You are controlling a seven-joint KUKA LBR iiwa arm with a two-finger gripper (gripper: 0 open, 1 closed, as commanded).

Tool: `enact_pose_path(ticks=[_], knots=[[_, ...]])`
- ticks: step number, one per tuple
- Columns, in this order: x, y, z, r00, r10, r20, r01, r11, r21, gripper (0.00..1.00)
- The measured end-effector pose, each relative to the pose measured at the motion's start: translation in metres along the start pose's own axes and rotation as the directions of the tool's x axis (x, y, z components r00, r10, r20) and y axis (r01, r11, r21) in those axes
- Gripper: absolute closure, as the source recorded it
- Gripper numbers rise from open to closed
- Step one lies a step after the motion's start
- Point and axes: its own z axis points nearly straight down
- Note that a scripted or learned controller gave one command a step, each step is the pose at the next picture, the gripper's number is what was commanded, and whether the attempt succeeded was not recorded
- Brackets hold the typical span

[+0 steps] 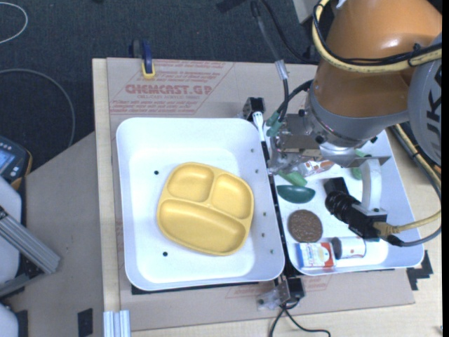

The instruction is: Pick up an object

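Where the arm (379, 55) comes in from 3 o'clock, its orange and grey bulk covers the 12 o'clock half of the right bin (408, 203). The tool (293, 157) sits low at that bin's 9 o'clock side, close against the wall shared with the left bin (140, 146). The wrist above hides its working end, so I cannot tell whether it is open or closed, or whether it has hold of anything.

Items in the right bin:
- A teal piece (295, 192), oval with a tapered end, lies just at the tool's 6 o'clock. Contact between the two cannot be confirmed.
- A brown disc (305, 225) lies flat at the teal piece's 6 o'clock, just beside it.
- A white tube (331, 251) with a red label lies on its side along the bin's 6 o'clock wall, near the disc.
- A red-and-white item (319, 166) and a small green item (358, 169) show partly from under the wrist, at the tool's 3 o'clock. Neither can be identified.

The left bin holds one yellow divided plate (205, 208) near its centre, resting flat and well apart from the tool.

Both bins stand on a brown board (175, 86) on the bench, with printed lettering at 12 o'clock. A blue and yellow clamp (147, 60) grips the board's 12 o'clock edge.
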Motion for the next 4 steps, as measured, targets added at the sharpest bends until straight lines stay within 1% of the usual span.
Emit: enact_pose_path(ticks=[1, 2, 3, 4], knots=[[0.037, 0.002, -0.140, 1.000, 0.001, -0.003, -0.001, 1.000, -0.009, 1.00], [0.077, -0.001, -0.035, 1.000, 0.003, 0.006, -0.003, 1.000, 0.021, 1.00], [0.075, 0.000, -0.052, 1.000, 0.005, 0.003, -0.005, 1.000, 0.008, 1.00], [0.076, 0.001, -0.062, 1.000, 0.003, 0.004, -0.003, 1.000, 0.007, 1.00]])
